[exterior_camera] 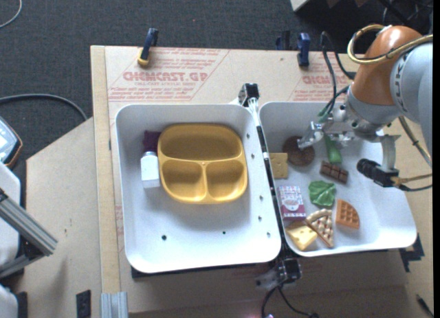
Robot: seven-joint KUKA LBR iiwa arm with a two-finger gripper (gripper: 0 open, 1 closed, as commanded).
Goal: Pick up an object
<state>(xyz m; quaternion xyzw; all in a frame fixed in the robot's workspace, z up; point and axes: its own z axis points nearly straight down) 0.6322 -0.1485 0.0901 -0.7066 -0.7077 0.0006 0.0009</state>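
Hand: the hand (328, 133) is hanging over the far part of the right bin (399, 222), coming in from the right on the grey arm with the orange band (385, 69); how its fingers are set — spread or pressed together — I cannot tell.
Under the hand: a green strip (334, 152) is lying just below it, and a brown round cookie (300, 152) is sitting just left of it; whether either is being touched cannot be told.
Near side of the hand: a chocolate bar piece (334, 172) is lying nearer the camera, with a green leaf (322, 192) nearer still.
Rest of right bin: a cracker (278, 165) is resting by the left wall, a red-and-white packet (291, 201) nearer than it; a cheese wedge (302, 237), a pizza slice (322, 226) and a waffle (347, 214) are lying along the near side.
Left bin: the left bin (137, 241) is holding a yellow divided tray (202, 162) — a small white bottle (150, 169) is lying touching the tray's left side, with a dark purple item (152, 138) just beyond it.
Tabletop: both bins are sitting side by side on a board (103, 138) with red print.
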